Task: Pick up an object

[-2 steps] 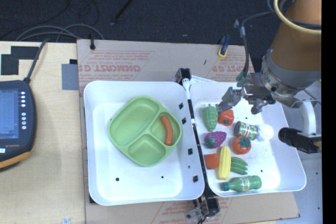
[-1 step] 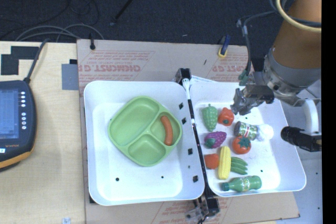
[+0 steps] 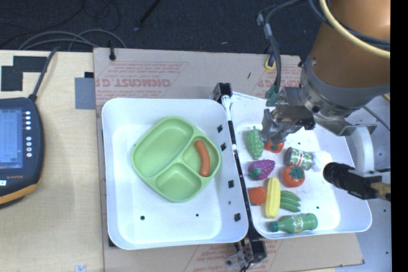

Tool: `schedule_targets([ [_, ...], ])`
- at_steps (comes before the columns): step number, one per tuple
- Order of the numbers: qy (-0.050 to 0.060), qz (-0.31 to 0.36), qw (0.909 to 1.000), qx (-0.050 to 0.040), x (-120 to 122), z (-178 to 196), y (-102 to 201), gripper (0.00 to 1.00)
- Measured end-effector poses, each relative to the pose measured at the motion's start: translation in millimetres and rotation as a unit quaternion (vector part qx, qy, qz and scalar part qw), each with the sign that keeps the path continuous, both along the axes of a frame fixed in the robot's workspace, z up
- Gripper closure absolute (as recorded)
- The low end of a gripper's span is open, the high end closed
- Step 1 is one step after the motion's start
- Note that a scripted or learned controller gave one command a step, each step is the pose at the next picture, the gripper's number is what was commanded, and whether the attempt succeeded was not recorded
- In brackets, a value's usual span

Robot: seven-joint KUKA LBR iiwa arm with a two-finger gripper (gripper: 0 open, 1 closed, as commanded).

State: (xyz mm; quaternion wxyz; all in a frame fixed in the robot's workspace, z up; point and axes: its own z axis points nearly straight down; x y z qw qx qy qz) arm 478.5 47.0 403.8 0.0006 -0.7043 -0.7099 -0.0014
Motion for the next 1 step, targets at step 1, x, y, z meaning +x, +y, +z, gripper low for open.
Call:
schedule_targets([
  [1, 0.004, -0.001, 1.0000, -0.0022, 0.7, 6.9, -2.8, 1.00],
])
